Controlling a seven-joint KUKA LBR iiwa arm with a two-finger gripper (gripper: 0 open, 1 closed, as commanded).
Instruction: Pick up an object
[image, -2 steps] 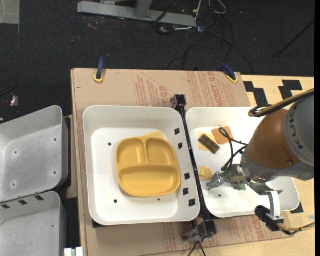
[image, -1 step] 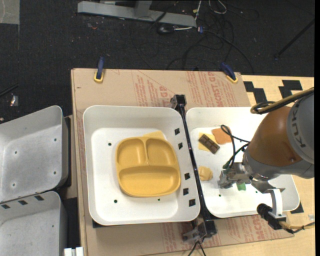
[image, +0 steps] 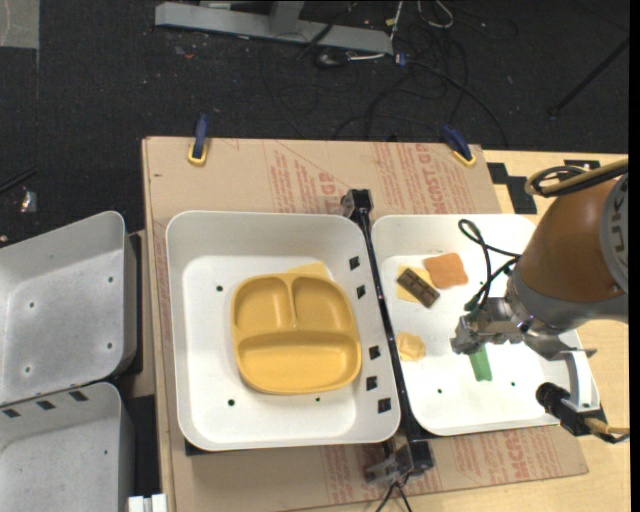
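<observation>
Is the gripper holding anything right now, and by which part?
Cannot be told. The gripper sits over the upper end of the green stick in the right bin, but no grasp is visible.

arm (image: 580, 255): orange band, grey wrist | black cable (image: 487, 262) looping off it | metal jaws

we see two white bins side by side. left bin (image: 190, 300) holds yellow divided tray (image: 296, 334). in right bin (image: 440, 415): orange piece (image: 446, 269), brown block (image: 418, 287), small yellow piece (image: 411, 347), green stick (image: 482, 362). gripper (image: 478, 338) low over green stick.
</observation>
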